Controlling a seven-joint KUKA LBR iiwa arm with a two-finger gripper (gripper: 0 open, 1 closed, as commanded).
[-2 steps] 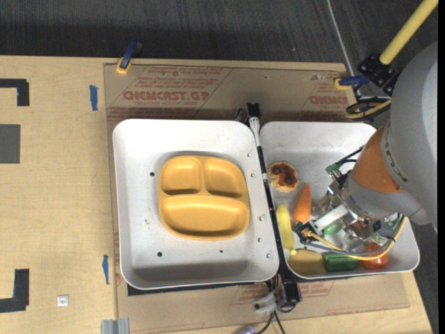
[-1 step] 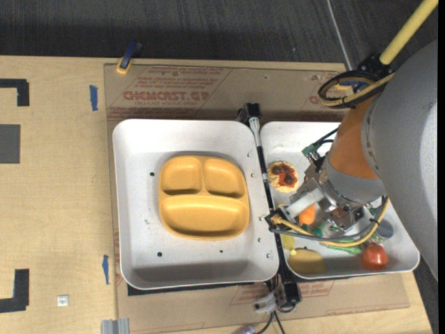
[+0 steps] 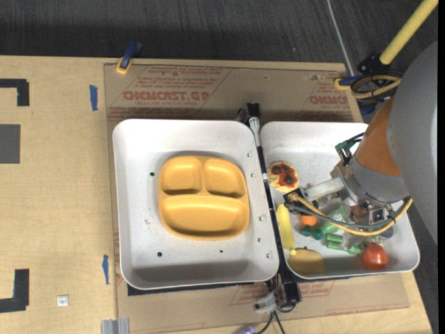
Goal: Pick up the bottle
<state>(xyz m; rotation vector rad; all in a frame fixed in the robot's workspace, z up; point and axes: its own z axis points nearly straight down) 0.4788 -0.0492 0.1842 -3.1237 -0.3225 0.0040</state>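
**Bottle buried in right-bin clutter**

Bottle (image 3: 334, 236), apparently the green translucent piece low in the right bin (image 3: 306, 139), lying flat among toy food: yellow banana-like piece (image 3: 284, 227) to its left, red tomato (image 3: 375, 256) lower right, small pizza (image 3: 283, 175) above. Claw (image 3: 341, 211) lowered over the pile at the frame's right, wrapped in cables; impossible to tell how far apart it stands or whether anything is gripped. Yellow divided tray (image 3: 204, 195) alone in the left bin (image 3: 139, 186). Probably light, stiff plastic, smooth and prone to slipping or rolling; best taken across the body, mid-length.
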